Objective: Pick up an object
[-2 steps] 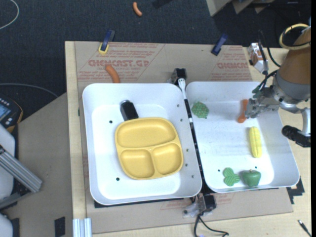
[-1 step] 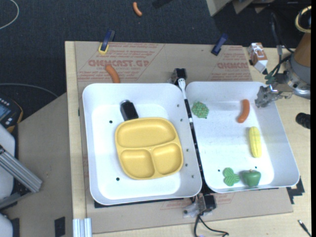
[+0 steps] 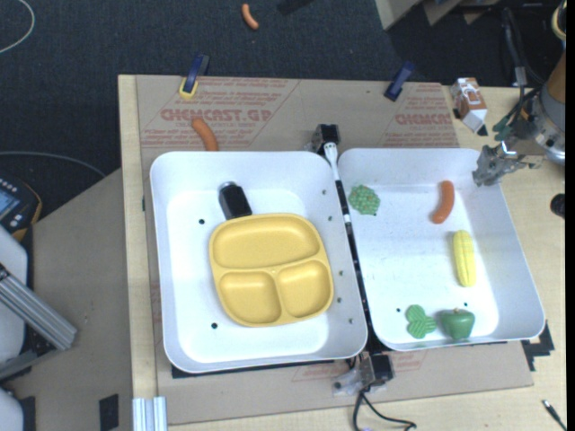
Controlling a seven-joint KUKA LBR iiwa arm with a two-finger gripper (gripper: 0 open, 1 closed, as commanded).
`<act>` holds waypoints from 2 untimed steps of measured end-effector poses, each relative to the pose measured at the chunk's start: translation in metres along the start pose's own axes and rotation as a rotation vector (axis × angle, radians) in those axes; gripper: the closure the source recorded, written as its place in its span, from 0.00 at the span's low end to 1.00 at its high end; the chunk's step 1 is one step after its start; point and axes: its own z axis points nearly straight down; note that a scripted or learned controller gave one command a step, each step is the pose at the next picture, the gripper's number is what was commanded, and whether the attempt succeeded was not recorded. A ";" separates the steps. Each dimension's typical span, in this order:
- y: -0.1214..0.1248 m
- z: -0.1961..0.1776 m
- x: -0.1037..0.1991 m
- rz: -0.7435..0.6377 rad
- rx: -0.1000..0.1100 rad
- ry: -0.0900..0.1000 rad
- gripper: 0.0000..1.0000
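Resting on cardboard [image 3: 296, 106]: white bins [image 3: 180, 330]

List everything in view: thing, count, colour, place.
White bins: 2, side by side on the bench; left bin, right bin.
Divided plate: 1, yellow, left bin.
Black object: 1, left bin, behind the plate.
Broccoli pieces: 2, green, right bin; far-left corner, near edge.
Sausage: 1, orange, right bin.
Corn cob: 1, yellow, right bin.
Green pepper: 1, right bin, near edge.
Sausage on cardboard: 1, orange, behind left bin.
Tool: 1, grey, above right bin's far right corner.
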 end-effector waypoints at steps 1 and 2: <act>-0.013 0.007 0.057 -0.005 0.010 0.006 1.00; -0.041 0.009 0.105 -0.004 0.011 0.006 1.00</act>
